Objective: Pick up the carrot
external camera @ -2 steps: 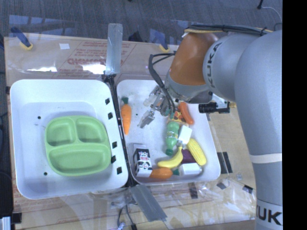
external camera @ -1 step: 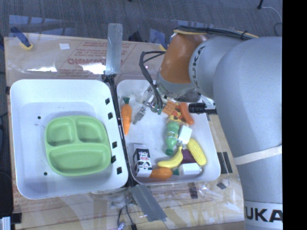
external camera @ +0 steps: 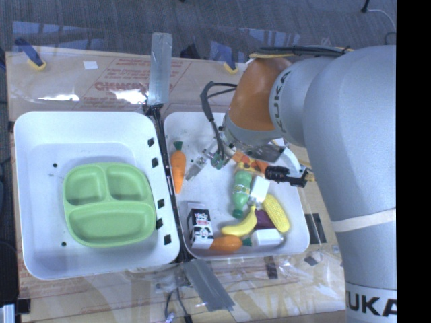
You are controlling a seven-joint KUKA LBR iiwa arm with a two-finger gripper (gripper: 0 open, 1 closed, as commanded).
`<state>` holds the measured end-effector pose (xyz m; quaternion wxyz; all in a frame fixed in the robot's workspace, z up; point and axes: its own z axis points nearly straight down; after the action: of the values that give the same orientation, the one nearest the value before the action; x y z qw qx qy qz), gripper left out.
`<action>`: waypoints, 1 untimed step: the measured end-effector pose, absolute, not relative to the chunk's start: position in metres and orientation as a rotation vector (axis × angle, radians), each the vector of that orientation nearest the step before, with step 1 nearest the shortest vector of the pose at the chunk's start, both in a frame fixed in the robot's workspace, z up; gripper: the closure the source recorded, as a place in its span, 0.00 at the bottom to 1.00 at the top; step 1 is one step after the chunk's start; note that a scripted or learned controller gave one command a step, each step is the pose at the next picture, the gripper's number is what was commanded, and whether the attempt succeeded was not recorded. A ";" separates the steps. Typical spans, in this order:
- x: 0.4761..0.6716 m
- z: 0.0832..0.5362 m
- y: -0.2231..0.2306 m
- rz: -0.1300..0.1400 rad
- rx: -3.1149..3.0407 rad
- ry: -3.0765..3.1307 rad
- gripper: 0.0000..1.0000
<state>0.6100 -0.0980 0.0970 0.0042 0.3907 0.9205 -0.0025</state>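
Observation:
The carrot [external camera: 178, 169] is orange with a green top. It lies lengthwise against the left wall of the right bin [external camera: 291, 159], top pointing away. My gripper [external camera: 204, 165] hangs low over the bin floor just right of the carrot, a small gap apart from it. Its fingers look open, and nothing is between them. The arm's orange band and grey wrist cover the bin's far right part.
In the right bin's near half lie a green bottle [external camera: 240, 192], a banana [external camera: 239, 226], a corn cob [external camera: 276, 212], a black-and-white carton [external camera: 199, 225] and an orange fruit [external camera: 225, 243]. The left bin [external camera: 34, 180] holds a green divided plate [external camera: 108, 202].

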 end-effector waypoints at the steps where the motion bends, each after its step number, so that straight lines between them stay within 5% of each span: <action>1: 0.583 0.091 -0.104 -0.003 1.698 2.650 0.00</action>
<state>0.5832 -0.1036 0.0911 -0.0026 0.5395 0.8420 -0.0008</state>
